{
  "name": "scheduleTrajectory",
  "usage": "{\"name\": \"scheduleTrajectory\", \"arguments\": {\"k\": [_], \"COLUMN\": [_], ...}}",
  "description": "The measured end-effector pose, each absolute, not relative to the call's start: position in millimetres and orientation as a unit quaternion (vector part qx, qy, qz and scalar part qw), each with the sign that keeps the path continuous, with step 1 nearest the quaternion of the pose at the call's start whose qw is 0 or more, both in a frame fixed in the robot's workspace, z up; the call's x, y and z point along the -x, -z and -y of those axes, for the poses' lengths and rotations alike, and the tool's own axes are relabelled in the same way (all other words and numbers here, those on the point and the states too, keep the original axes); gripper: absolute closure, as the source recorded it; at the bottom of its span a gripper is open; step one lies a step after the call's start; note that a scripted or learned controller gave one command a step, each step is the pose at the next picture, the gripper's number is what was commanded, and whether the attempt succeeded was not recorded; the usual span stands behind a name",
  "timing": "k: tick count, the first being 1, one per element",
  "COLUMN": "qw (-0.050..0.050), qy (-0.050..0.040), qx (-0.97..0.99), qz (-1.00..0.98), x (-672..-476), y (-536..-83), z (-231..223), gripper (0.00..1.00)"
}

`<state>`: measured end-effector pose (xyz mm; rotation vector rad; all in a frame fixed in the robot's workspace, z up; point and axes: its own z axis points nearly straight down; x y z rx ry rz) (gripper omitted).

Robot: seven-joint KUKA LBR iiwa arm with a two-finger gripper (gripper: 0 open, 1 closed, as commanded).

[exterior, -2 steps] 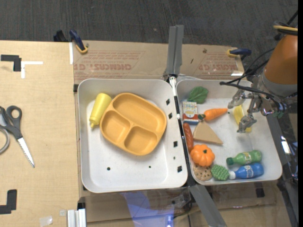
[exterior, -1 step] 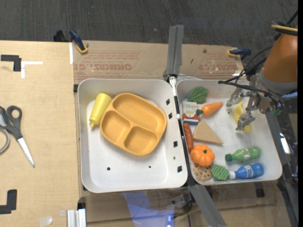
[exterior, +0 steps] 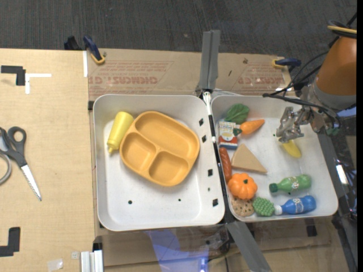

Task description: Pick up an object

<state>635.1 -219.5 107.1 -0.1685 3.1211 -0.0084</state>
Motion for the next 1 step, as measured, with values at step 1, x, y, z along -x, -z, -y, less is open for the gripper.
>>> {"name": "scheduleTrajectory", "arguments": {"k": [1], "qw": [0.008], "qy": [0.0025], "qx": [0.054], "qz": [-0.999], "x": [-635.1], "y": [-107.0], "z": [219.2], "gripper": [0.0]}}
